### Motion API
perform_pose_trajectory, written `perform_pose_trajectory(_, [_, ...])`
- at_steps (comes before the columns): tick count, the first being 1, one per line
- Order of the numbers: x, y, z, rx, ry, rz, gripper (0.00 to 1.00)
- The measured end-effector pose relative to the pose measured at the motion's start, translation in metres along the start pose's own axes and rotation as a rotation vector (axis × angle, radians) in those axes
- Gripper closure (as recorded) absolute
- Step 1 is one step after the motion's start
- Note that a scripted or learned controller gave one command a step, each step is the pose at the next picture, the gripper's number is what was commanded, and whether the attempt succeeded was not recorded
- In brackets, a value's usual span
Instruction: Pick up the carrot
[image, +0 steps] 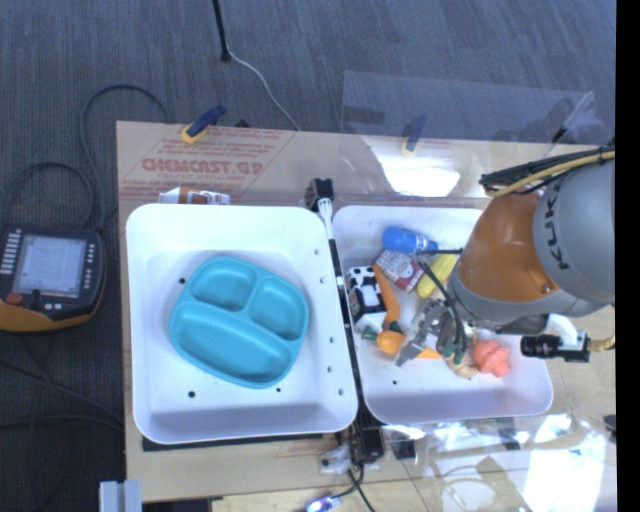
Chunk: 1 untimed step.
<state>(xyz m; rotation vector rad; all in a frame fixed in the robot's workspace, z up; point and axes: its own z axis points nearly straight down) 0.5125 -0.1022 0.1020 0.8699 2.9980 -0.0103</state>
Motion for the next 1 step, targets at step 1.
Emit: perform_pose_trajectory(1, [0.0299,0.0602,-0.0832,0.002,0.018,0.299,1.0])
